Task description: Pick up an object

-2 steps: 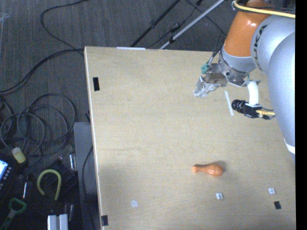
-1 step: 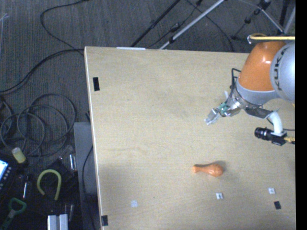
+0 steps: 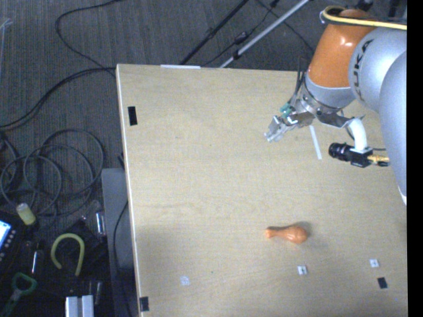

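Gripper [image 3: 276, 131] hangs over the upper right of the tan bench top [image 3: 198, 197], at the end of the grey and orange arm [image 3: 350, 58]. Whether it is released or clenched cannot be told. An orange pear-shaped object [image 3: 289, 234] lies on the bench lower down, well apart from it.

Orange object [image 3: 288, 234] on bench [image 3: 198, 177]

A robotics lab — a grey arm [image 3: 370, 65] over a plywood counter [image 3: 218, 177]. Cables [image 3: 59, 157] (loosely coiled) litter dark carpet [image 3: 66, 32].
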You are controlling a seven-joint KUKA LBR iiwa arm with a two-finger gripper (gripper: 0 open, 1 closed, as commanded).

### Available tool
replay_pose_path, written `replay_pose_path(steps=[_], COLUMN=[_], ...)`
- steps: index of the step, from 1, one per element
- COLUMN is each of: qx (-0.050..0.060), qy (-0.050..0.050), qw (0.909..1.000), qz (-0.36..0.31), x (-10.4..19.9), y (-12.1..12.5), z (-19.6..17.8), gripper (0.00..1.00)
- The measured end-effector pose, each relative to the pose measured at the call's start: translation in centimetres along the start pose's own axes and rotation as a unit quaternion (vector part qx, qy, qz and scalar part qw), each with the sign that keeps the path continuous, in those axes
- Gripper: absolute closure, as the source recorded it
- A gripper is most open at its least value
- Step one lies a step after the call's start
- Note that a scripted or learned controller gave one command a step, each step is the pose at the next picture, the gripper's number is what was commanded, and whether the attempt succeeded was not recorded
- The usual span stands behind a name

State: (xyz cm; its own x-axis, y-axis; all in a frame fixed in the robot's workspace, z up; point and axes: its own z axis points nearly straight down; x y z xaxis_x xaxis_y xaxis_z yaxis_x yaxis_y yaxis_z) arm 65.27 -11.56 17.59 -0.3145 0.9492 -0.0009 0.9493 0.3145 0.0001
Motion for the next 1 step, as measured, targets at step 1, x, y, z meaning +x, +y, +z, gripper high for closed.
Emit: replay_pose_path(steps=[1], qx=[0.000], qy=[0.000], qw=[1.0000], qz=[-0.001], x=[0.08], y=[0.06], z=[-0.87], gripper=[1.00])
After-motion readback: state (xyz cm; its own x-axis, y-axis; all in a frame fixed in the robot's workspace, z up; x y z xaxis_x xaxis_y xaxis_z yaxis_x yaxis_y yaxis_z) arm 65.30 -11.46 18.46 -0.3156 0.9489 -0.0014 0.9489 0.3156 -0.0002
